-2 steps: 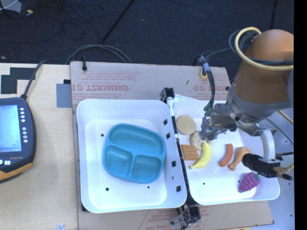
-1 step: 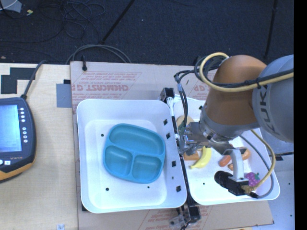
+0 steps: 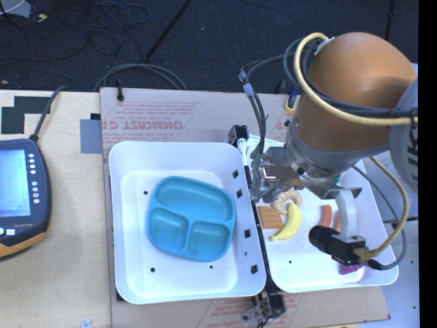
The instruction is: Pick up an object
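Over the right bin (image 3: 300, 270) we see the arm (image 3: 355, 94), its orange band bulking large above the far half of that bin. Under it the gripper (image 3: 271, 182) sits low by the bin's left wall, close to where the two bins meet. We cannot tell whether the gripper is spread or closed, because the wrist housing and cables crowd that spot, and we make out nothing pinched there. The pickable things lie just to the near right of the gripper, bunched in the left half of the right bin. A pale curled piece (image 3: 287, 198) is closest to it, and a tan square piece (image 3: 268, 217) sits just nearer to us along the left wall. A banana (image 3: 290, 223) lies tilted beside the tan square piece, its upper end touching or almost touching the curled piece. Further right we see an orange-red sausage (image 3: 326, 215) standing apart from the banana, and a small purple piece (image 3: 350, 268) lies near the bin's near right corner. The left bin (image 3: 130, 251) holds a blue divided plate (image 3: 191, 217) lying flat near its middle, well apart from the gripper. Both bins rest on a cardboard sheet (image 3: 157, 118) with red print, and a handheld pendant (image 3: 17, 190) with a lit screen lies at the far left of the bench (image 3: 61, 272)
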{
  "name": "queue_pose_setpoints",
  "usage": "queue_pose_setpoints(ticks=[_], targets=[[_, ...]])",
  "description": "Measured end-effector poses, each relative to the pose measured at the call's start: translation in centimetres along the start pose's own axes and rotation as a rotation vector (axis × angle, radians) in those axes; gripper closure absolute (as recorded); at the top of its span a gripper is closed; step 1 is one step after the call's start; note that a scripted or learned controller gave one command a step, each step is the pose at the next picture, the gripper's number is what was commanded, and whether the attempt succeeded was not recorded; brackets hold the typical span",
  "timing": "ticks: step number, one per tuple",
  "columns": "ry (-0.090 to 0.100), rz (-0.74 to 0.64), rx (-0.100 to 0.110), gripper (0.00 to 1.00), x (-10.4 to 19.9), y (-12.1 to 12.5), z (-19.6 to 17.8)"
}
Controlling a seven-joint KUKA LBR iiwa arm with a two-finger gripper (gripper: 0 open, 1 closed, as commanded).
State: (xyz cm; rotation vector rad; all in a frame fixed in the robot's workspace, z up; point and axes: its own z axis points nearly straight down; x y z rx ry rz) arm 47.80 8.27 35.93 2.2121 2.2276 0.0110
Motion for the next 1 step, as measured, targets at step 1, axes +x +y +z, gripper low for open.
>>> queue_pose_setpoints(ticks=[1], targets=[[-0.002,0.006,-0.002,1.0,-1.28,-0.1,-9.68]])
